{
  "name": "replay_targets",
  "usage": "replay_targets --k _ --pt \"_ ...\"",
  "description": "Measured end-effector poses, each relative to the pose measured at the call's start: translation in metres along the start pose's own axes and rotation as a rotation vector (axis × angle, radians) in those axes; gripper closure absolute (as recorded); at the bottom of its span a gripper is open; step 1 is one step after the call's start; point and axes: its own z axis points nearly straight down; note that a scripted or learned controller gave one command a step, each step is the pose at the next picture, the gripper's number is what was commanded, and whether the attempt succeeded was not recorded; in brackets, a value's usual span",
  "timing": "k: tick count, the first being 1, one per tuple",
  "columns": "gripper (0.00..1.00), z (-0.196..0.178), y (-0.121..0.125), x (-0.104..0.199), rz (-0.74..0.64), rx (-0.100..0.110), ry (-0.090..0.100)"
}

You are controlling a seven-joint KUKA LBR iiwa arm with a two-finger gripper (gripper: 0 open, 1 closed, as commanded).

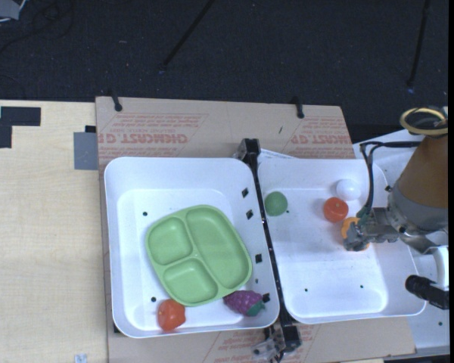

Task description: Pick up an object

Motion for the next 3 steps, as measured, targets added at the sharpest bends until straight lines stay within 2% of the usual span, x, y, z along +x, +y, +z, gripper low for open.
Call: replay_targets --k 1,2,3 --pt "1.00 -0.058 -0.008 -0.002 0.001 0.001 0.000" --pt "1.00 -0.074 -0.008 -0.002 0.000 0.003 0.001" --pt "1.00 -0.069 -0.017 0.057 -0.003 0.007 0.004"
